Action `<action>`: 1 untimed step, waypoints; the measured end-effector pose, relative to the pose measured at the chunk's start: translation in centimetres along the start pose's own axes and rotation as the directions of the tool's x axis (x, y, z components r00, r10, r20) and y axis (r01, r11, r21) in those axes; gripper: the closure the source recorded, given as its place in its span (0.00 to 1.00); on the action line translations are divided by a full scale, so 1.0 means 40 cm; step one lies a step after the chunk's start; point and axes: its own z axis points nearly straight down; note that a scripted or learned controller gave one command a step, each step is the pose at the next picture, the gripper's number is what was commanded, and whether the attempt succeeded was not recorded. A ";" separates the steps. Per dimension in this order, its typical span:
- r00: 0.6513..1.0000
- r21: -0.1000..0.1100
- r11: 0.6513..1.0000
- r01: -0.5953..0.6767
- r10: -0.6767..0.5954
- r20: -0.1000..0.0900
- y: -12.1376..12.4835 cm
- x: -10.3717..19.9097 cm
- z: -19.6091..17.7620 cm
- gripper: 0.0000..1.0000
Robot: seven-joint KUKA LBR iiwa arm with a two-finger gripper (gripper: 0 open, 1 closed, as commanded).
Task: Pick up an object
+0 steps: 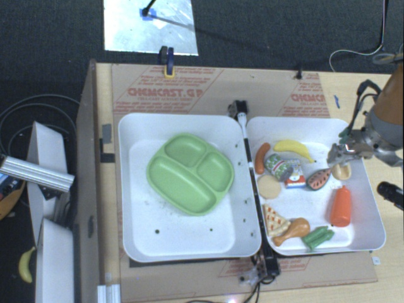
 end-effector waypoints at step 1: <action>1.000 -0.002 1.000 0.003 -0.003 -0.001 0.145 0.048 -0.025 1.00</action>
